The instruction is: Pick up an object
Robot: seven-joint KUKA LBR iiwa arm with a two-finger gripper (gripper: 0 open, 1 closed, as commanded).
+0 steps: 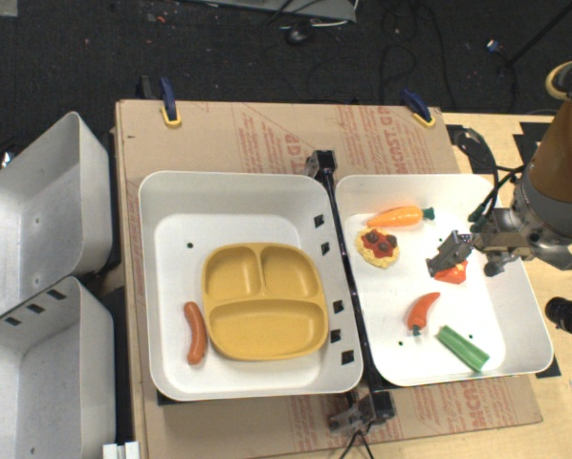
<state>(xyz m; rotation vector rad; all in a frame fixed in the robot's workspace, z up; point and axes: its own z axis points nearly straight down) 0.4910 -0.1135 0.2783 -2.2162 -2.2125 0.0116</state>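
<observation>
My gripper [451, 256] hangs over the right part of the right bin [516, 352], reaching in from the right. Directly under its tip lies a small orange-red piece [451, 274], touching or nearly touching it; whether it is held cannot be made out. In the same bin are an orange carrot [398, 217] at the back, a small tart with dark red berries [379, 247] to the gripper's left, a red chili pepper [422, 310] in front of it, and a green block [462, 347] near the front.
The left bin [162, 256] holds a yellow divided plate [264, 301] and a brown sausage [196, 333] beside it. A black divider [339, 256] runs between the bins. Two white tubs [37, 256] stand off the bench at left.
</observation>
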